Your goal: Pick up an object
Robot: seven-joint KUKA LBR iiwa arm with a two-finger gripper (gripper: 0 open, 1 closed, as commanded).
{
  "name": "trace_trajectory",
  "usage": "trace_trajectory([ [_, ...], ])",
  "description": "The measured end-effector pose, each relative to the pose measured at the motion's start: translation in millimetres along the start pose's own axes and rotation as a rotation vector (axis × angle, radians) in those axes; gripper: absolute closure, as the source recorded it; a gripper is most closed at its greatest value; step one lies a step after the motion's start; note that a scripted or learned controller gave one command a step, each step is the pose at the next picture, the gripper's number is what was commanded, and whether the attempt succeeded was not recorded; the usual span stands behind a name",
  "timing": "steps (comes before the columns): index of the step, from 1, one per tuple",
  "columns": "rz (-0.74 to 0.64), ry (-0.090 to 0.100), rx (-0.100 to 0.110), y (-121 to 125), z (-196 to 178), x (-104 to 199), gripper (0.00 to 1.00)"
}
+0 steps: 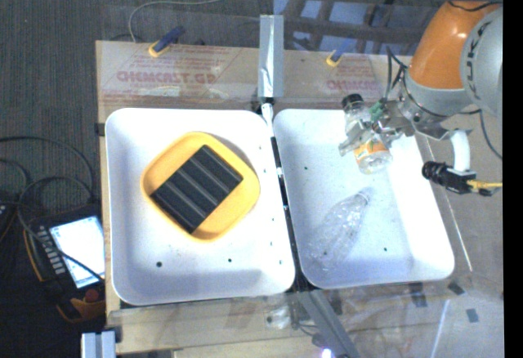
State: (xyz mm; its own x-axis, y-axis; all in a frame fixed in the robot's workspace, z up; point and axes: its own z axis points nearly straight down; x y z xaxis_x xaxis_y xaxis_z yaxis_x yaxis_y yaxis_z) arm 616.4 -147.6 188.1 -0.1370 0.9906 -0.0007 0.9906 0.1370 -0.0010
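The gripper hangs over the far right part of the right bin, carried by the grey arm with its orange band, which reaches in from the right. A small clear bottle with an orange label or orange contents sits right at the gripper's tip, tilted, its cap end pointing up and away toward the bin's back rim. The metal parts of the gripper and the see-through plastic blur together there, so it cannot be told how far the gripper is open, nor whether it truly has hold of this bottle or merely hovers against it.

A second bottle, clear and crumpled, lies on its side on the floor of the same bin, nearer the front and well apart from the gripper, slanting from upper right to lower left.

In the left bin rests a yellow dish with rounded corners, turned at an angle, holding a black ribbed pad in its middle. A thin divider runs between the two bins. Behind them a cardboard sheet with red lettering covers the bench.
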Motion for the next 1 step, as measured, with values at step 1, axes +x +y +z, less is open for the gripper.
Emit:
trace_trajectory([
  [1,0.009,0.001,0.0,24.4,-10.2,3.8,1.0],
])
